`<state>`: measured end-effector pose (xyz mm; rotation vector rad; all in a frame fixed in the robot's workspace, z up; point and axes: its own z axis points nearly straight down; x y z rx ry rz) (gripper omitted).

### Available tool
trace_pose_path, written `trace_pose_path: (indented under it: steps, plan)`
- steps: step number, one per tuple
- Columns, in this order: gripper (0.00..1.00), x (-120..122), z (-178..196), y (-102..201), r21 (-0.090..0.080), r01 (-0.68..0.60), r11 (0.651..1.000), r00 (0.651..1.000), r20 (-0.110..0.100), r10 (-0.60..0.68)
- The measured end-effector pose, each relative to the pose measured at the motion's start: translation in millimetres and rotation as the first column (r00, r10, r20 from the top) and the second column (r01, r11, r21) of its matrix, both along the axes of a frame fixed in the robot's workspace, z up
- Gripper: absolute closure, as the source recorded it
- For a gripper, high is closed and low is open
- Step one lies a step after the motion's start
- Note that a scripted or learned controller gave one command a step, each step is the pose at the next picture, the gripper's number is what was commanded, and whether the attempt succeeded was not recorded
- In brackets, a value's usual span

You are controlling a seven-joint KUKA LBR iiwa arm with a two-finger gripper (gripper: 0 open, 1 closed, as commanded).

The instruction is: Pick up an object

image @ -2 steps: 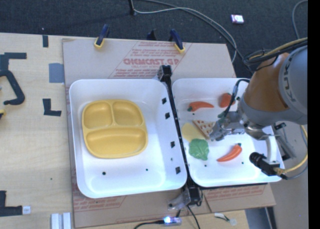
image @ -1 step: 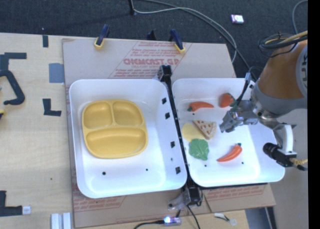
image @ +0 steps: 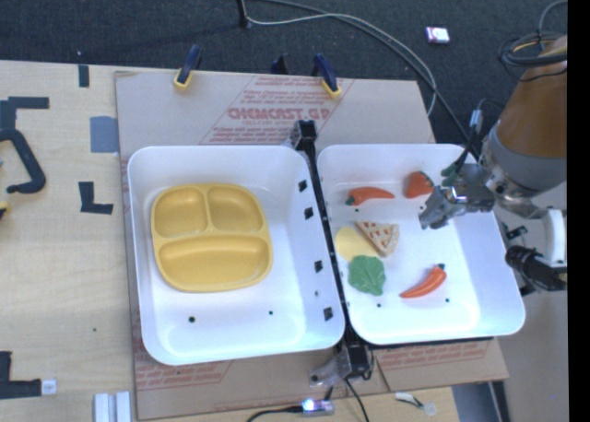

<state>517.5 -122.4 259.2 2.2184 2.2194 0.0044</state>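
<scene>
The pale wooden counter point(image: 55, 254) carries a brown cardboard sheet point(image: 267, 107) printed in red, held at its far edge by two blue-and-yellow clamps point(image: 187, 68). On the sheet, two shallow white bins, left point(image: 157, 337) and right point(image: 489, 319), sit side by side, touching.

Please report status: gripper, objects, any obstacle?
Gripper low over right bin, nothing visibly held. Red pepper nearest, untouched. No obstacle.
</scene>
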Motion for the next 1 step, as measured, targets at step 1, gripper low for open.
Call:
trace_pose_path:
  steps: [1]
  plan:
    - [1.00, 11.5, -16.0, 53.4, 0.002, -0.004, 1.000, 1.000, -0.006, 0.004]
